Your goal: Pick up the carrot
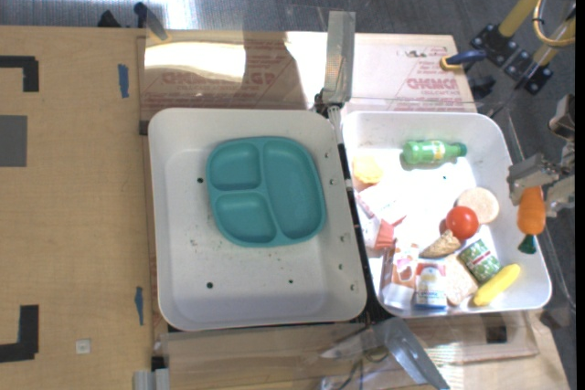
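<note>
Spreading across the left third of the bench, flat brown cardboard (pixel 64 196) carries black corner marks and strips of blue tape. Beside it sits the left bin (pixel 174 224), a shallow white tray with rounded corners and a scuffed, speckled floor. A smooth teal plate (pixel 266 191) with 3 compartments lies near its middle, leaving bare floor all around it, widest along the near edge.

A dark seam and a metal bracket (pixel 339 68) separate the 2 bins. The right bin (pixel 489 134) is glossy white and crowded in its near half: a yellow round piece (pixel 368 169) by its left wall, a green bottle (pixel 432 152) lying on its side toward the far wall, a pale round disc (pixel 480 204), a shiny red tomato (pixel 462 221), a small green packet (pixel 478 259), a yellow banana-shaped piece (pixel 496 285), and a jumble of red-and-white packets (pixel 416 274). The bin's far right corner is bare.

At the right rim of that bin the grey gripper (pixel 532 187) hangs just outside the wall. The carrot (pixel 531 213), a smooth orange taper with a dark green tip pointing down, sits directly under the fingers and seems clamped between them, raised clear of the bin's contents.
</note>
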### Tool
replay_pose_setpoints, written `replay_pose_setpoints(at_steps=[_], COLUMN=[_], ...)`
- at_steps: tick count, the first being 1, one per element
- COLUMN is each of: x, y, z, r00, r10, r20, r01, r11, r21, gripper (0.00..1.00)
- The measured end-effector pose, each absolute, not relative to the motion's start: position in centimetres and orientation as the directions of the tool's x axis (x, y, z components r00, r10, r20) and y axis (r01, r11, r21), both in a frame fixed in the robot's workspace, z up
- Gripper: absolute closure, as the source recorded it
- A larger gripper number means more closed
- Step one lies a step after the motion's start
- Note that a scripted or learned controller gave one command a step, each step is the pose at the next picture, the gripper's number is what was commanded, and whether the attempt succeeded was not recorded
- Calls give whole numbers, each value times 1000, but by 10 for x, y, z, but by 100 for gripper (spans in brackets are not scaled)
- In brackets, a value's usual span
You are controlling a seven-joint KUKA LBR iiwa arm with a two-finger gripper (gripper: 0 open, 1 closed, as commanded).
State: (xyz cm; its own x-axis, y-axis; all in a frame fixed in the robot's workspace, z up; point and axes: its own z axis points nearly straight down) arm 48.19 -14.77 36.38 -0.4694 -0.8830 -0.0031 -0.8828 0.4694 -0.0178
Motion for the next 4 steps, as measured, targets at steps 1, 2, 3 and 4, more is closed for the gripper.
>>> replay_pose_setpoints(at_steps=[1, 2, 3, 4], x=[479, 481, 486, 489], y=[-221, -223, -209, -172], z=[280, 302, 129, 230], r00=[-295, 105, 418, 460], r10=[-956, -994, -908, -888], r20=[-3, -1, 11, 7], r01=[-956, -994, -908, -888], r11=[295, -105, -418, -460], r21=[3, -6, -9, -10], gripper=[100, 100, 100, 100])
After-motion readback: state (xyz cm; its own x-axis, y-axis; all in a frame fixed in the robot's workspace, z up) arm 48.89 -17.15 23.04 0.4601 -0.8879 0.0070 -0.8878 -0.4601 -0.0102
